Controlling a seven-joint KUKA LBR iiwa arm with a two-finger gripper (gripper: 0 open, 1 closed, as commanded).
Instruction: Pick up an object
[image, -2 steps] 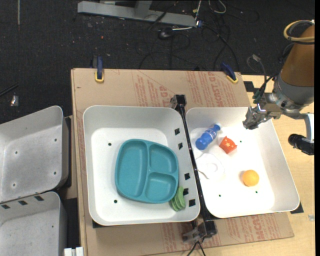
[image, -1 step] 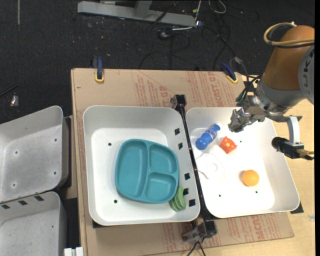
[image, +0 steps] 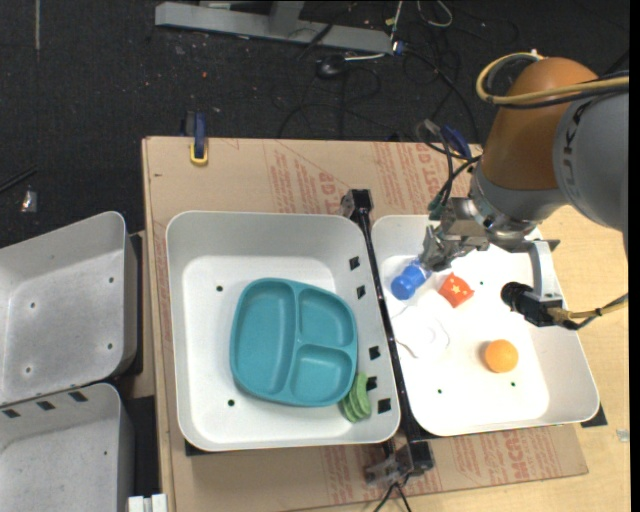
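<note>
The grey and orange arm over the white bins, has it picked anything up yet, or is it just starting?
Nothing looks lifted yet. The gripper is low in the right white bin, just above the small blue cylinder-like object, so a grab seems under way there. The red block and orange ball lie on that bin's floor. The teal divided plate lies in the left bin. Grasping and lifting remain.
</note>
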